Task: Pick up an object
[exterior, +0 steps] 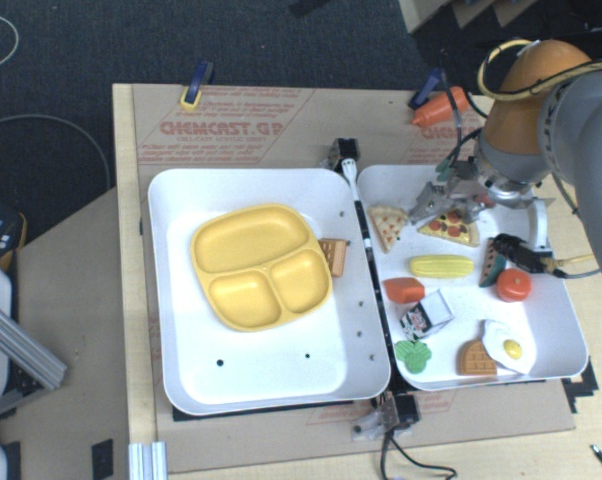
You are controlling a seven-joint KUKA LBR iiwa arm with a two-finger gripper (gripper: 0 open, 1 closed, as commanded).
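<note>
My gripper [449, 200] hangs low over the back of the right bin [571, 323], just above a pizza slice [451, 230]; the grey arm with its orange band reaches in from the upper right. A second wedge-shaped slice [386, 226] lies to the gripper's left by the bin wall. A yellow corn cob [441, 266] lies just in front of the pizza. Nothing is visibly lifted.
The right bin also holds a red piece [404, 290], a tomato [515, 285], a fried egg [508, 347], a waffle [475, 358], broccoli [413, 354] and a small grey box [427, 314]. The left bin [181, 368] bears a yellow divided plate [261, 266] and a brown piece [333, 256].
</note>
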